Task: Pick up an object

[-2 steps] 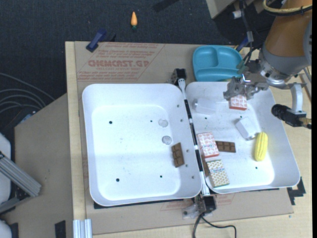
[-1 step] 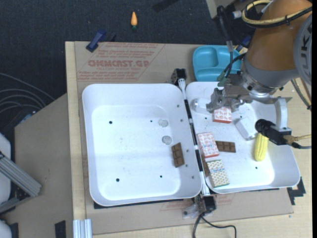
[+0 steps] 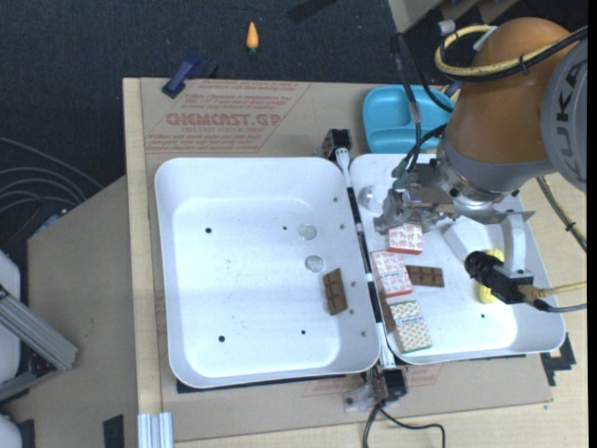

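My gripper [image 3: 399, 217] hangs low over the left part of the right bin [image 3: 532, 339], under the orange-banded wrist. A small red-and-white patterned packet [image 3: 405, 241] lies right below its tip, touching or nearly touching it; whether it is held cannot be made out. Just in front of it lie a second red-and-white packet [image 3: 390, 273], a brown chocolate bar [image 3: 425, 276] and a green-and-beige patterned packet [image 3: 410, 326]. Another brown bar [image 3: 335, 292] lies in the left bin [image 3: 187, 194], near its right wall.
A yellow object [image 3: 486, 291] sits in the right bin, half hidden by a black part of the arm [image 3: 492, 273]. A blue container [image 3: 396, 119] stands behind the right bin. On the dark floor beyond the bench lie a blue piece [image 3: 182, 76] and a small orange item [image 3: 252, 35].
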`<action>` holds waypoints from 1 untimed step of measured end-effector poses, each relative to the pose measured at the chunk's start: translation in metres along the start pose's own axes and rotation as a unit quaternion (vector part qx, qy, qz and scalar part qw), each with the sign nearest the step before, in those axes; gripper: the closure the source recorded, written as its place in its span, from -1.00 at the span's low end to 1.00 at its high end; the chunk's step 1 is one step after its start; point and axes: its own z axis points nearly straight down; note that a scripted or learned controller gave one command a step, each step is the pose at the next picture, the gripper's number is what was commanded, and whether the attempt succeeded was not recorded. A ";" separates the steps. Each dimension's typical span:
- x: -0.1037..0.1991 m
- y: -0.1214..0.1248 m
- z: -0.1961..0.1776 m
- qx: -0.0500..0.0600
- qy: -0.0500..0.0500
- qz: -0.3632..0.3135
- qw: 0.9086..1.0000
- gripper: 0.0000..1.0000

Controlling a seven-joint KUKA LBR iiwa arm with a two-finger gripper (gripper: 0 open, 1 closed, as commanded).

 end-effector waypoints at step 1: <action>0.002 0.033 0.003 -0.002 0.000 0.000 1.000 1.00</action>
